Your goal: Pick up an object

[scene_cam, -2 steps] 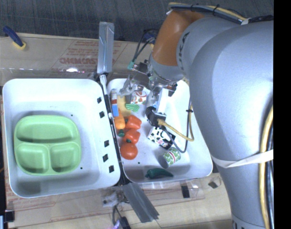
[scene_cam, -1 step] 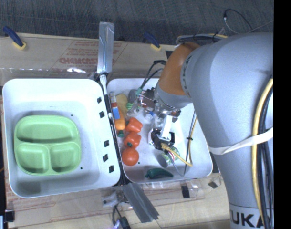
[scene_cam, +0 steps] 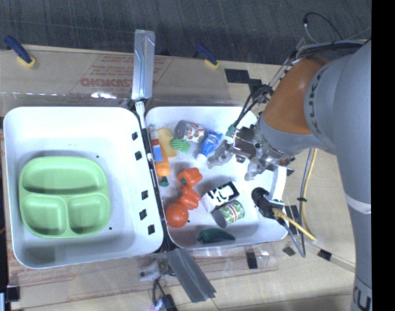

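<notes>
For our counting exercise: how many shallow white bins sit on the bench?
2. One shallow white bin on the left holds a green divided tray; the other shallow white bin on the right holds the small toys, below the tool.

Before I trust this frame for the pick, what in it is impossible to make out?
- Claw in the camera view: too small and blurred to tell open from shut, or whether it touches the blue object.
- Right bin: its right side is hidden under the arm's wrist.
- Can: label print too small to read.
- Dark green item at the near wall: shape unclear.
</notes>
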You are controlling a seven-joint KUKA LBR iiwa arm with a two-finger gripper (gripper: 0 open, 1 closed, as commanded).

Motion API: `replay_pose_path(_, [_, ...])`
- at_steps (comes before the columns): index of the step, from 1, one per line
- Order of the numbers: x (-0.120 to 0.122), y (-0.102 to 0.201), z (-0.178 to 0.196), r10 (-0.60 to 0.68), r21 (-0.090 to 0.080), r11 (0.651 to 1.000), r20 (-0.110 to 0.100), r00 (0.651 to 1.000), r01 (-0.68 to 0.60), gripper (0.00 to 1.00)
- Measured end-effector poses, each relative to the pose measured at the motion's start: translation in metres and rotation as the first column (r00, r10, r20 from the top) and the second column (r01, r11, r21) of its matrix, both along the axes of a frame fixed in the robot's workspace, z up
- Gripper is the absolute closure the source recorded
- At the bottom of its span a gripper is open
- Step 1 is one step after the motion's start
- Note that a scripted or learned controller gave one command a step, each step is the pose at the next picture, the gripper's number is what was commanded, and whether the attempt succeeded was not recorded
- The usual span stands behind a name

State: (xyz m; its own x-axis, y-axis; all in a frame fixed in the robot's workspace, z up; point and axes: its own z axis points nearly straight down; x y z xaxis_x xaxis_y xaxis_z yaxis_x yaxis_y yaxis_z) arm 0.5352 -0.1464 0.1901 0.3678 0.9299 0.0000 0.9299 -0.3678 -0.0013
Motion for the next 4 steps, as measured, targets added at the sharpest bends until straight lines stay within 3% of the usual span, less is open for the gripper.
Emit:
replay_pose_path(1, [-0.001,0.022,-0.068,0.100,-0.008,0.995,0.031,0.995,-0.099,0.00])
replay_pose_path(2, [0.043,0.049,-0.097,0.121,-0.003,0.993,0.003,0.993,-0.121,0.00])
replay_pose_path(3, [0.007,0.090,0.002,0.122,0.001,0.992,0.000,0.992,-0.122,0.00])
replay_pose_path(4, [0.055,0.045,-0.099,0.004,0.000,1.000,-0.001,1.000,-0.004,0.00])
